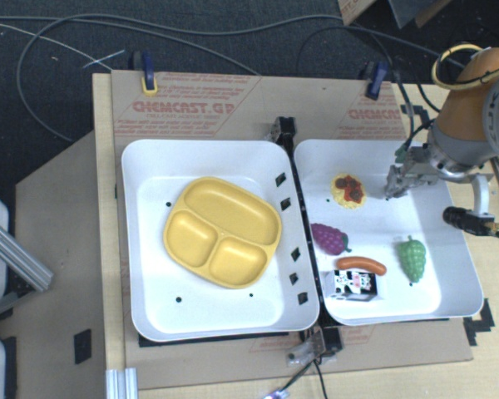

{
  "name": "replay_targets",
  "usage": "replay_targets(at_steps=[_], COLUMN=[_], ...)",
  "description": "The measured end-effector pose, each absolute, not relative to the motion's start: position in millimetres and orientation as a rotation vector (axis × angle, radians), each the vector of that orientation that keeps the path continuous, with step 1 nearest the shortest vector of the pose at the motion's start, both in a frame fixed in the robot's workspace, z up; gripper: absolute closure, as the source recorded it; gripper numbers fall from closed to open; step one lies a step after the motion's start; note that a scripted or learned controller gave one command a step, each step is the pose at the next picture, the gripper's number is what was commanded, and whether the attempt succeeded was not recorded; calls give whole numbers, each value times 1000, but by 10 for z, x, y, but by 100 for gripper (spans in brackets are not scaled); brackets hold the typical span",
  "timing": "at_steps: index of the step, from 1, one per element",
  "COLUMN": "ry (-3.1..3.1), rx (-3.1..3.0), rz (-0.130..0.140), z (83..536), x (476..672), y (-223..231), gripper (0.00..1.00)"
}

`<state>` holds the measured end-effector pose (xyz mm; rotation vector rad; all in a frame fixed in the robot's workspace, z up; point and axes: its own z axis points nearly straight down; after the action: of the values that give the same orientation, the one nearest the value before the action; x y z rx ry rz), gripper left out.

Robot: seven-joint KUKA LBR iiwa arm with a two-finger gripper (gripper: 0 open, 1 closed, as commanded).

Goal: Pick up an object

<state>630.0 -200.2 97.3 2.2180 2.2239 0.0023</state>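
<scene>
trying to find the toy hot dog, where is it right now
The hot dog lies in the right bin, near its front edge, just above the black-and-white box, with the purple grapes to its upper left and the green toy to its right.

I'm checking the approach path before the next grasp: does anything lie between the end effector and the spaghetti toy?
Nothing visible does. The end effector hangs over bare white floor of the right bin, with the spaghetti toy just to its left across an open gap.
</scene>
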Motion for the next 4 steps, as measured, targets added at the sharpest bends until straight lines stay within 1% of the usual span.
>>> replay_targets(at_steps=[2, 3, 4], ry=[2218, 2228, 2229], rx=[2215, 2220, 2221], rz=[6, 0, -1], z=[1994, 1997, 1946], x=[6312, 6202, 5983], y=[-1935, -1429, -975], gripper=[100, 100, 100])
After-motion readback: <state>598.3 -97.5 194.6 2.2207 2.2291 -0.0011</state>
